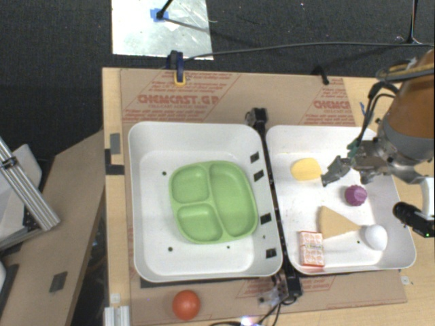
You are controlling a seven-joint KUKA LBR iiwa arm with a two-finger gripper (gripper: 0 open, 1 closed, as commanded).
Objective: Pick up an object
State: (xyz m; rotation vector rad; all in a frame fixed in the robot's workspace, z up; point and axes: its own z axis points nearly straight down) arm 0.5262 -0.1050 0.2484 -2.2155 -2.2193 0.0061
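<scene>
We're looking at the right bin (408, 257): nearest the camera, a small carton (311, 248), a tan wedge (334, 221) and a white egg (373, 236). Further back, a purple ball (355, 195) is sitting just below the gripper (351, 170), a yellow piece (306, 168) to its left. Fingers are spreading open, holding nothing. We're judging the ball light, smooth, prone to rolling; we're pinching across its middle.

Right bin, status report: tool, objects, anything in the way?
Tool open, above right bin, holding nothing. Purple ball just below it. Yellow piece beside; nothing blocking.
</scene>
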